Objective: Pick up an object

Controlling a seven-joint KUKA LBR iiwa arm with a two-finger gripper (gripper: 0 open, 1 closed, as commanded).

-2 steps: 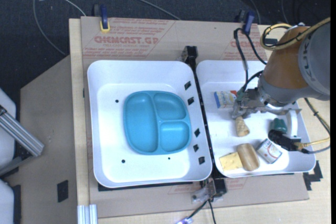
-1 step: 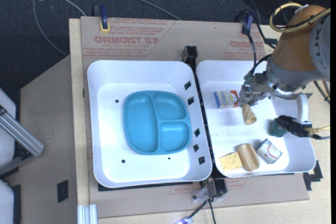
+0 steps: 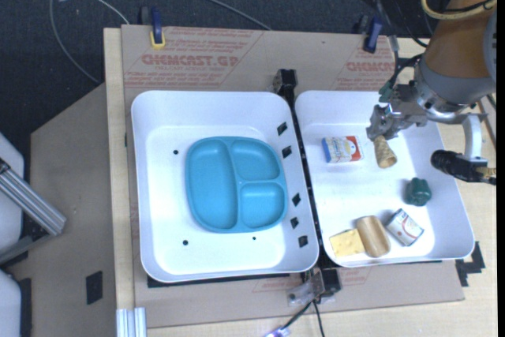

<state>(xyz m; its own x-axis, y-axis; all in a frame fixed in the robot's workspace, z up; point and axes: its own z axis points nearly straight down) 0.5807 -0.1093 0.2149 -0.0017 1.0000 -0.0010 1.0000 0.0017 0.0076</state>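
Observation:
In the right bin (image 3: 442,249) lie several small items. A white packet with a red and blue label (image 3: 342,149) sits near the bin's left wall. A tan cork-like piece (image 3: 386,154) rests right of it. My gripper (image 3: 383,126) hangs over the bin's upper middle, directly above the tan piece and very close to its top end. Whether it touches that piece I cannot tell. Further down lie a dark green lump (image 3: 417,190), a small white and red carton (image 3: 406,227), a tan roll (image 3: 373,236) and a yellow wedge (image 3: 344,244).
The left bin (image 3: 158,249) holds a blue divided plate (image 3: 235,182). A black divider with clips (image 3: 296,162) runs between the bins. The grey and orange arm (image 3: 461,51) enters from the upper right, with a black fitting (image 3: 458,164) over the right rim.

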